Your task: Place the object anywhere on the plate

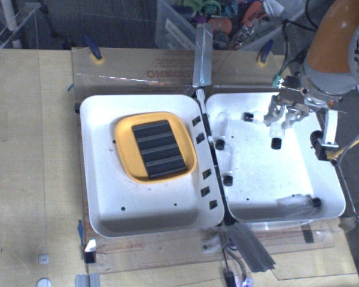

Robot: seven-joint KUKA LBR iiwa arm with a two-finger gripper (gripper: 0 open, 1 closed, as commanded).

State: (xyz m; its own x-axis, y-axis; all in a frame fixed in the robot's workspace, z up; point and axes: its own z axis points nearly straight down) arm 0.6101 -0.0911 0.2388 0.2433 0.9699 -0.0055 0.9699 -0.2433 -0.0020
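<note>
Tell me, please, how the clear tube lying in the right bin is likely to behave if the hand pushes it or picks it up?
The clear tube looks round and lies on its side, so a push would probably roll it. Its see-through, seemingly hollow body suggests it is light. It appears smooth, so it may slip in the hand.

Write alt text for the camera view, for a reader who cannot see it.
A yellow plate holding a dark ribbed block sits in the left white bin. The robot arm's end effector hovers over the right white bin, where a clear tube lies near the front wall. A box of colourful clutter stands behind the bins.
</note>
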